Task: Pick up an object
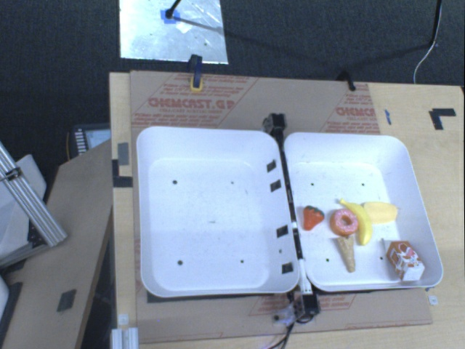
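The right bin point(349, 151) holds a cluster of toy foods in its near half. A red strawberry point(312, 217) lies by the divider, with a pink-frosted donut point(344, 222) just to its right. A yellow banana point(361, 222) curves past the donut, and a yellow lemon-like piece point(380, 211) rests against it. An ice cream cone point(347, 252) lies below the donut. A small cake slice point(405, 260) stands in the near right corner.
The left bin point(207, 151) sits beside the right one, joined by black clips point(280, 209) along the shared edge. Both rest on a cardboard sheet point(240, 97). A silver plate point(173, 20) lies on the dark floor beyond. An aluminium rail point(29, 202) leans at the left.
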`<state>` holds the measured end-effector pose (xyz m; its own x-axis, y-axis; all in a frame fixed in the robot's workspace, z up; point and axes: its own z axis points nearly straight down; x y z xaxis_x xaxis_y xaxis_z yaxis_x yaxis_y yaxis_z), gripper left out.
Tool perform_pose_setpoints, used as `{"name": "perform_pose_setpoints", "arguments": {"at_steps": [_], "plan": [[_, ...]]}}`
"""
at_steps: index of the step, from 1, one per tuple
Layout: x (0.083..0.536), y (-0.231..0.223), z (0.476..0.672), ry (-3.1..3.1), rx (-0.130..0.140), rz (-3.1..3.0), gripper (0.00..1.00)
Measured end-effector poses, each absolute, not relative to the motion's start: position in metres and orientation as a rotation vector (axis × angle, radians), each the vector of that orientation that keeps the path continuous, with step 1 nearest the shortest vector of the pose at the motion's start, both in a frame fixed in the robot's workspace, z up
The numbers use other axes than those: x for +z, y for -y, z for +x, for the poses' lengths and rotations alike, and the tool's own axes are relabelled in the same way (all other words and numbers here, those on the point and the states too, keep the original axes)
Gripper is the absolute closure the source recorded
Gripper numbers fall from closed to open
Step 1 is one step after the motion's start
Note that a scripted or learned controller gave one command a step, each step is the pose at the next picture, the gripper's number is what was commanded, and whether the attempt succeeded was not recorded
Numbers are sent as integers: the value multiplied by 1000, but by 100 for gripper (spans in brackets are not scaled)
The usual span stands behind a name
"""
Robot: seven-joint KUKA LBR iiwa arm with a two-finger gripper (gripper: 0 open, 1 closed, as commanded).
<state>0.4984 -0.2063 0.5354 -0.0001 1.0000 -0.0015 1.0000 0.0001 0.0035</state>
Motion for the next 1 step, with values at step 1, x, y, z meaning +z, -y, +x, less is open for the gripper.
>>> {"name": "perform_pose_setpoints", "arguments": {"at_steps": [1], "plan": [[529, 206, 487, -2219, 2, 2220, 0]]}}
